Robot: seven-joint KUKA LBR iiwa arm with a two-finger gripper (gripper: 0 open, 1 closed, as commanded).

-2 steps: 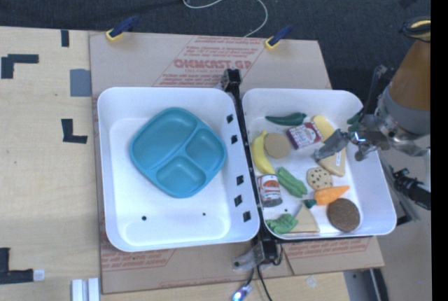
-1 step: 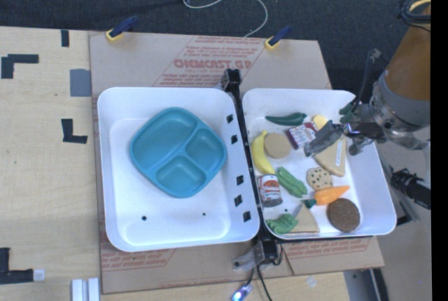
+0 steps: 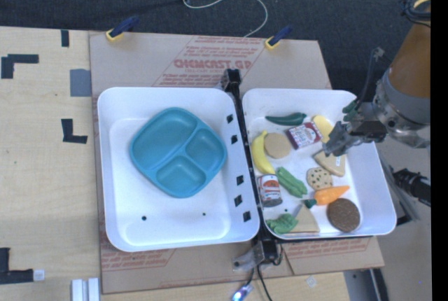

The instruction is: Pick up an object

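Note:
The right bin (image 3: 371, 180) holds several toy foods: a banana (image 3: 261, 154), a tan bun (image 3: 277, 145), a green chilli (image 3: 285, 118), a purple packet (image 3: 302, 135), a yellow piece (image 3: 323, 126), a tan wedge (image 3: 333, 164), a chip cookie (image 3: 319, 178), a carrot (image 3: 330, 194), a brown patty (image 3: 343, 214), a green pickle (image 3: 290, 181) and a small can (image 3: 269, 190). My gripper (image 3: 339, 141) hangs low over the bin's right half, just above the tan wedge and beside the yellow piece. Nothing is visibly held.
The left bin (image 3: 119, 173) carries a blue divided plate (image 3: 178, 151). A black divider (image 3: 241, 145) runs between the bins. A sandwich wedge (image 3: 305, 223) and green leaf (image 3: 281, 225) lie at the right bin's front edge. The arm's body (image 3: 409, 82) stands right of the bin.

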